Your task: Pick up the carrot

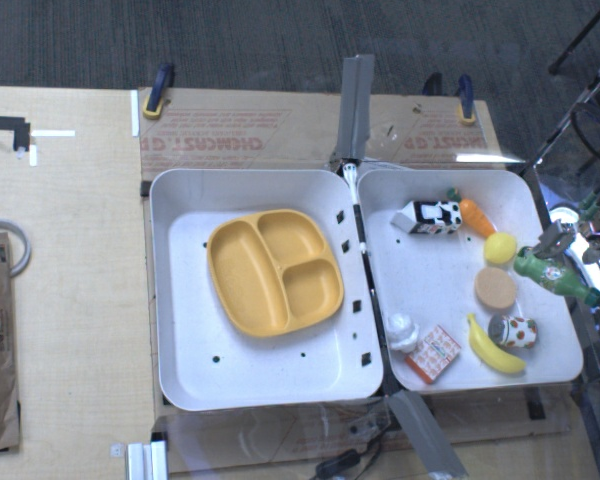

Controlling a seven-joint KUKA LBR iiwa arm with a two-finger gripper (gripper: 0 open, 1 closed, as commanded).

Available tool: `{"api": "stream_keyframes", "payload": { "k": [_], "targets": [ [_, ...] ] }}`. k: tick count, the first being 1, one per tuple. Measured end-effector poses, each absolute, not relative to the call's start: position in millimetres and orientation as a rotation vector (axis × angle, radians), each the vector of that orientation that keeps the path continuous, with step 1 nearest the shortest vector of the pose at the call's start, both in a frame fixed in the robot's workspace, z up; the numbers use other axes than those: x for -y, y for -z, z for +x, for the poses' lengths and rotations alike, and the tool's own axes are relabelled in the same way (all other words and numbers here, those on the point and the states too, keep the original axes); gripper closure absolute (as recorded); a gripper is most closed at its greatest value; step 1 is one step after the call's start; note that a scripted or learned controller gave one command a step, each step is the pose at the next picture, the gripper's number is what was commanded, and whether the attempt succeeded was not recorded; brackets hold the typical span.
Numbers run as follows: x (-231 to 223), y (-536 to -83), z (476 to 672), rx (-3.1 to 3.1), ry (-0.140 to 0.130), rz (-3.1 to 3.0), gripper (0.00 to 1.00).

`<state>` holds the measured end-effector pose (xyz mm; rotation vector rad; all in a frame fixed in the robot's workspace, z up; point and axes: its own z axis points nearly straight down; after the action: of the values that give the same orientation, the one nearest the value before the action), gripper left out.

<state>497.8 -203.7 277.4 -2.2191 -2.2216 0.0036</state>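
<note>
Approach step, nothing picked yet. Carrot (pixel 474 215) lay at right bin (pixel 430 298) 1 o'clock, touching cow-print carton (pixel 432 217), beside lemon (pixel 499 249). Hand (pixel 557 238) at 3 o'clock rim; state unclear. Next: travel toward 11 o'clock, descend over carrot.

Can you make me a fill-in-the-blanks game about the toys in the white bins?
1. The yellow plate lies in the ______ bin.
2. The carrot touches the black-and-white ______ carton.
3. The banana lies in the right bin, near its ______ edge.
4. The lemon sits just below the ______.

Missing words: left; milk; bottom; carrot
</note>
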Motion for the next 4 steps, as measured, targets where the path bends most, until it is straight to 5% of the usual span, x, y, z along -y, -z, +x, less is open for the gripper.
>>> {"api": "stream_keyframes", "payload": {
  "k": [1, 2, 3, 4],
  "targets": [
    [189.2, -198.6, 535.1, 2.311, -0.003, -2.125, 0.00],
    [221.8, -178.4, 593.9, 2.168, -0.003, -2.275, 0.00],
    [208.1, -91.6, 642.8, 2.239, 0.003, -2.199, 0.00],
    [209.8, -102.6, 643.0, 2.245, -0.003, -2.198, 1.00]
  ]
}}
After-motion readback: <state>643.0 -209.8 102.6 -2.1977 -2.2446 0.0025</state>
